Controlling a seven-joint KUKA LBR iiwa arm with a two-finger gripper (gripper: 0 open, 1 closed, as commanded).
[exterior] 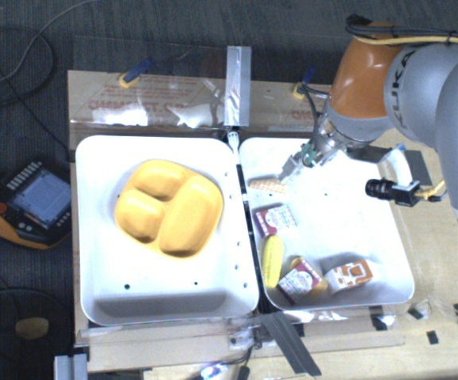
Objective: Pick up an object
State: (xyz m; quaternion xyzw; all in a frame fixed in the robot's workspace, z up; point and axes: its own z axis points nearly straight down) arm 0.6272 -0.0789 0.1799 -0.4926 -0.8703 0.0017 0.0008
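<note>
On the worktop (94,85) the right bin (387,236) holds a flat, light, stiff wafer snack (265,185) just beside the pincer (292,167); whether it grips I cannot tell; pinch its long edges.

The big grey arm (431,93) comes in from the right; it has an orange band (364,77) above the wrist; the arm bends down and to the left; the small claw (296,165) at its tip points down and left, low, on the far side.
</note>
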